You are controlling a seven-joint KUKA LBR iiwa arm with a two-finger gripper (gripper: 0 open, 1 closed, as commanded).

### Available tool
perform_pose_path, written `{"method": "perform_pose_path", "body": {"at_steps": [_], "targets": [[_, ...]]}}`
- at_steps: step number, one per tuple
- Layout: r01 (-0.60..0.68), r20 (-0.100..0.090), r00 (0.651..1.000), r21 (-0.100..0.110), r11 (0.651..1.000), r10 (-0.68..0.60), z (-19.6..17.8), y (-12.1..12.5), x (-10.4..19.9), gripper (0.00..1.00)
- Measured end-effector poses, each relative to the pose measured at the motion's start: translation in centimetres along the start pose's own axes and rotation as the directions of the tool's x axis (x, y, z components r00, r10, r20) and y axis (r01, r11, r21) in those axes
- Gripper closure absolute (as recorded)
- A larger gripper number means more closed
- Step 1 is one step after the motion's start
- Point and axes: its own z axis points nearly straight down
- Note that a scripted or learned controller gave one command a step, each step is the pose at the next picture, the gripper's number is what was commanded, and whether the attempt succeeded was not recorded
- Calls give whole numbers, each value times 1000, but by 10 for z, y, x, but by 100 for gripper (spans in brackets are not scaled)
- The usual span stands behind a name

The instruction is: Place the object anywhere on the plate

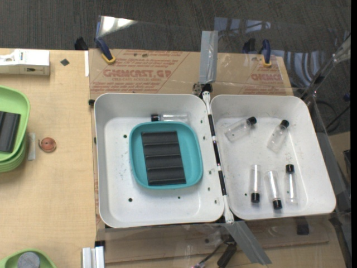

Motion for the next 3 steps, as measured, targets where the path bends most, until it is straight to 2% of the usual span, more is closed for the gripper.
{"method": "perform_pose_path", "body": {"at_steps": [3], "targets": [[0,0,1000,0,1000,0,0,0,0,0]]}}
